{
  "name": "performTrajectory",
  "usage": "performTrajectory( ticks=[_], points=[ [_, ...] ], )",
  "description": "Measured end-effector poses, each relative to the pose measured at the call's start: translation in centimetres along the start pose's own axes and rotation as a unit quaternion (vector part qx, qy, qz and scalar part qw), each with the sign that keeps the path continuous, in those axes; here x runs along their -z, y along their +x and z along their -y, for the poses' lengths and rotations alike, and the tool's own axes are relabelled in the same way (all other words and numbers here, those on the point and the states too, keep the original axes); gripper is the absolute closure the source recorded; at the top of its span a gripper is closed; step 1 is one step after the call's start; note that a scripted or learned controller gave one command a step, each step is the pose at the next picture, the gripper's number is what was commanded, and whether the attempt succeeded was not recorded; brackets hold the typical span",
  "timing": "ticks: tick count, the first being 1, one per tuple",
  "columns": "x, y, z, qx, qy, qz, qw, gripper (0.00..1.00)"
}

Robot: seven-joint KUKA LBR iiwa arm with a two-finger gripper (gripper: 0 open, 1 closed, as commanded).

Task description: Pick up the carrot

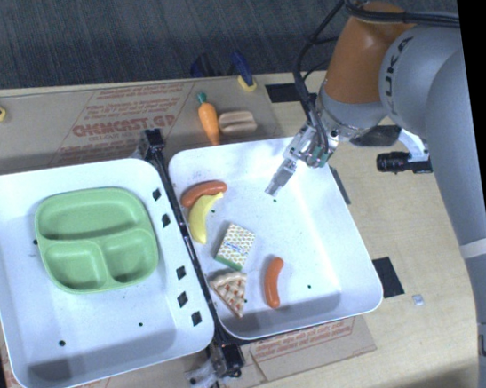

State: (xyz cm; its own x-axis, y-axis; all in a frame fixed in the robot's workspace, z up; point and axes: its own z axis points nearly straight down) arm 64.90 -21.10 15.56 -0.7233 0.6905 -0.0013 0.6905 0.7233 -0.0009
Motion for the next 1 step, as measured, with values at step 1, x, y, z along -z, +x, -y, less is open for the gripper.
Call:
performTrajectory(
  ticks=[1],
  points=[
    [-6.38, 0.05, 0.01, -0.238, 0.001, -0.002, 0.9712, 0.0]
  ],
)
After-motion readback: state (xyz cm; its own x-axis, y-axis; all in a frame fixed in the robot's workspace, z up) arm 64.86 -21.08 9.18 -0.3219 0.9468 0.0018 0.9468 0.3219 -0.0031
